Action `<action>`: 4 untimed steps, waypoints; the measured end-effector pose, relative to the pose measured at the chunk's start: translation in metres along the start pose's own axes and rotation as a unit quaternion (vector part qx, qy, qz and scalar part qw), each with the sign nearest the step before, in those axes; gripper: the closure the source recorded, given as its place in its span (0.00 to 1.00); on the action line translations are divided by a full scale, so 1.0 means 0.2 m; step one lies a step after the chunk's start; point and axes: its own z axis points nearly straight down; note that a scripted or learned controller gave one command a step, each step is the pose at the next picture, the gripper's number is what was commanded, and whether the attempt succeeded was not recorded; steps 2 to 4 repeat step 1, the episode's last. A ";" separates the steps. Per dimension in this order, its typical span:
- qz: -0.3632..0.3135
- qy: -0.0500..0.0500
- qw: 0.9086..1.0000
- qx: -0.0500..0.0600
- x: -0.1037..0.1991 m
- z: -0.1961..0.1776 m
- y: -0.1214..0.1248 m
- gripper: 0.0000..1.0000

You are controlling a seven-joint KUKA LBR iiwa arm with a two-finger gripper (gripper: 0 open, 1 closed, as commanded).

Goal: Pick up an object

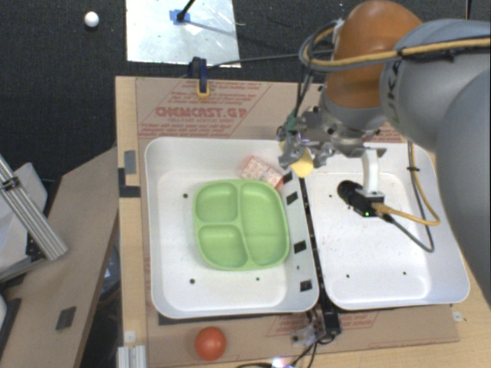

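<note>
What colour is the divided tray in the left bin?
Light green; the divided tray shows plainly in the camera view, lying flat in the left bin.

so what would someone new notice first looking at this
Most likely the bright green divided plate lying flat in the left bin, with a pink patterned packet at its far edge. Next, the big grey arm with its orange band, its end effector above the seam between the bins beside a small yellow object.

A robotics lab: grey-and-orange robot arm (pixel 399 60) over two shallow white plastic bins (pixel 173 297) (cardboard-backed bench (pixel 207 110), dark backdrop).
</note>
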 end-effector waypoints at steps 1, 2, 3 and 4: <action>0.000 0.000 1.000 0.001 0.29 0.05 0.03 1.00; 0.000 0.000 1.000 0.001 0.29 0.05 0.03 1.00; 0.000 0.000 1.000 0.001 0.29 0.05 0.03 1.00; 0.000 0.000 1.000 0.001 0.29 0.05 0.03 1.00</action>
